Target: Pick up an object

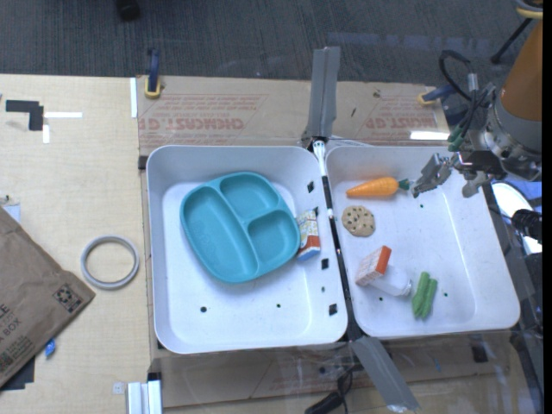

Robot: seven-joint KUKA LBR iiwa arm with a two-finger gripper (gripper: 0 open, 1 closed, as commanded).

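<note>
Two white bins sit side by side on the counter [69,197]. Left bin [172,317] holds a teal divided plate [240,225], tilted, w/ a small carton [309,234] touching its right edge, near the divider between the bins. Right bin [483,300] holds the loose items: a toy carrot [373,188] near the bin's back edge, long axis roughly left-right, orange tip pointing left, green top pointing right toward the claw [451,176]. A cookie [358,221] lies just in front of the carrot, apart from it. An orange-and-white box [373,266] lies near bin centre, touching a white lump [395,283] on its right. A green pod [423,295] lies near the front edge, long axis approx front-back.

The claw hangs over the right bin's back right corner, fingers [429,178] spread apart, nothing between them; the nearer finger is just beside the carrot's green top. Can't tell if it touches.

On the counter left of the bins: a tape ring [109,260] and a brown cardboard box [30,304] at the left edge.
</note>
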